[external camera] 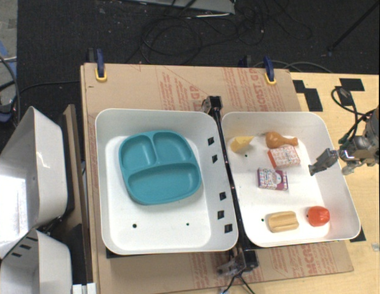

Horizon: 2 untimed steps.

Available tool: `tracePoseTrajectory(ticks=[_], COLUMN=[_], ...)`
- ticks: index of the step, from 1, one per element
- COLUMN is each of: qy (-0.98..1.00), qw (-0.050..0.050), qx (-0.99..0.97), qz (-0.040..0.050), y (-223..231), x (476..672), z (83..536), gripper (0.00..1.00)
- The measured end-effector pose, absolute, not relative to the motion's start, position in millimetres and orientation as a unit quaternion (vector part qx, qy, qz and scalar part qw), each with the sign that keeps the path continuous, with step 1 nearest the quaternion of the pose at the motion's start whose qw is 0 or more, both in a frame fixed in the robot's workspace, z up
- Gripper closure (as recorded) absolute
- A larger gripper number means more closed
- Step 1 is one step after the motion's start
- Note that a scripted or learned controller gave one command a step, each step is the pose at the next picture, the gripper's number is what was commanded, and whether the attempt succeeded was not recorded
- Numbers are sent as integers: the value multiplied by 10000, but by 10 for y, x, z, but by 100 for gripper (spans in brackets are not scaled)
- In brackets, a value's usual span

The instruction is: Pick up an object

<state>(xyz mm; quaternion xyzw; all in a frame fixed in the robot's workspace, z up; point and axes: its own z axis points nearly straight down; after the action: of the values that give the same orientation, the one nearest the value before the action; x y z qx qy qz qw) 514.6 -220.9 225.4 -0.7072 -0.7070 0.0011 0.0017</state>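
Task barely begun, judging from the layout. Gripper (337,159) sits at the right edge of the right bin (337,192), above its rim, with nothing visible between the fingers. One dark finger (323,162) sticks out leftward over the bin floor; the rest of the head is small and blurry, so whether it is released or clenched cannot be told.

All candidate objects lie loose in the right bin, none lifted:
- yellow wedge (241,143), upper left, near the divider
- orange-brown piece (279,139), top middle
- red-white packet (284,157), just below it
- purple packet (272,179), centre, just beside the red-white one
- tan bun (282,221), bottom middle
- red ball (318,215), bottom right, near the bun but apart

Nearest to the gripper are the red-white packet and the red ball; neither is touched.

Left bin (110,182) holds a teal tray (159,166), lying flat and well apart from the arm.

Left to do: descend on one object, close, lift. No target can be told yet.
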Motion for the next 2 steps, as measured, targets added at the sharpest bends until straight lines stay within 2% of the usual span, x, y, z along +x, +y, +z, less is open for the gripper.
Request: tracePoseTrajectory(ticks=[2], qy=[-7066], qw=[17], qx=[-7076], qz=[10], y=[-2196], x=[5153], z=[1369], gripper=[0])
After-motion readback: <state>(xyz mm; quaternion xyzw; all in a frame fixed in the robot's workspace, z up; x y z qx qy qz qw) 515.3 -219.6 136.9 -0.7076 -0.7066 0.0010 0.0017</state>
